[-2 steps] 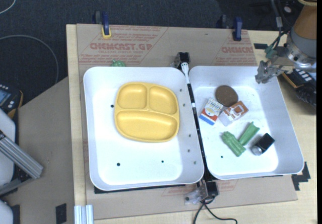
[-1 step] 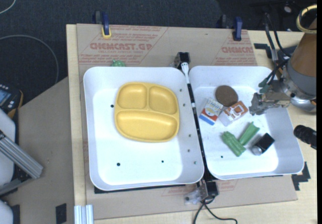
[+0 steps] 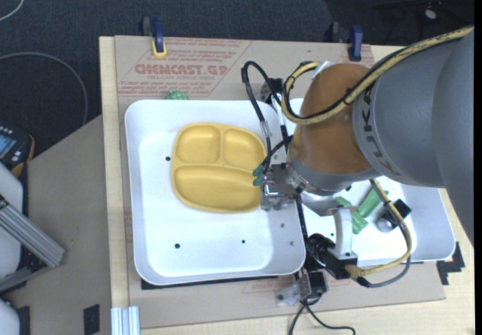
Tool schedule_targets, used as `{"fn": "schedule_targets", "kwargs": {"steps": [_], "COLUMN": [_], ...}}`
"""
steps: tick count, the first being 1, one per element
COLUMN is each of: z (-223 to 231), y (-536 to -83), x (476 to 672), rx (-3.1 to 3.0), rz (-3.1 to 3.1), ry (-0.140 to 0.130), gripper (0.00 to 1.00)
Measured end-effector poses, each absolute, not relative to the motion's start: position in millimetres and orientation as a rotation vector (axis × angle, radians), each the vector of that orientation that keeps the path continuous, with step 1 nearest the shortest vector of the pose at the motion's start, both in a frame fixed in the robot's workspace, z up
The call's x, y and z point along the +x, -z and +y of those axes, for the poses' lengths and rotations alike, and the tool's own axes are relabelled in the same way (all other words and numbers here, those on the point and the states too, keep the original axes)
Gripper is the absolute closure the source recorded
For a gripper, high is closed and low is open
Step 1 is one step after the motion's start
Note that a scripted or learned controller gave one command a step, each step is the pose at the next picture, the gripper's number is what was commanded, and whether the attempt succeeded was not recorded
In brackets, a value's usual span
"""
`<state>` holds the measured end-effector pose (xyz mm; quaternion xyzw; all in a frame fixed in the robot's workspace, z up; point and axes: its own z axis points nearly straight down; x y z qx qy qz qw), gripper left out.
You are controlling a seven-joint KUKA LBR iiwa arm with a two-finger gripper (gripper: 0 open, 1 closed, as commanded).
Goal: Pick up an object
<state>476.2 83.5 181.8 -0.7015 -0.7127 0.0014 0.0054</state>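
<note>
A: Arm down over the seam between the bins, gripper at the right edge of the yellow divided plate.

B: Plate flat in the left bin. Jaws hidden, impossible to tell. Not lifted yet; grasp and raise remaining.

A divided plate lay in the left bin, toward its rear and right side. The gripper hung at the plate's right edge, over the wall between the bins. The right bin lay under the arm.
</note>
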Motion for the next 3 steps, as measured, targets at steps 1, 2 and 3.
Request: {"fn": "schedule_targets", "kwargs": {"steps": [1, 2, 3], "z": [164.1, 92.8, 102.5], "y": [-214.3, -266.7, -389.0], "x": [478.6, 489.9, 479.8], "rx": [-2.209, -2.231, -2.222], "rz": [-2.233, -2.218, -2.229], "ry": [0.008, 0.005, 0.016], "gripper": [1.00, 1.00, 1.00]}}
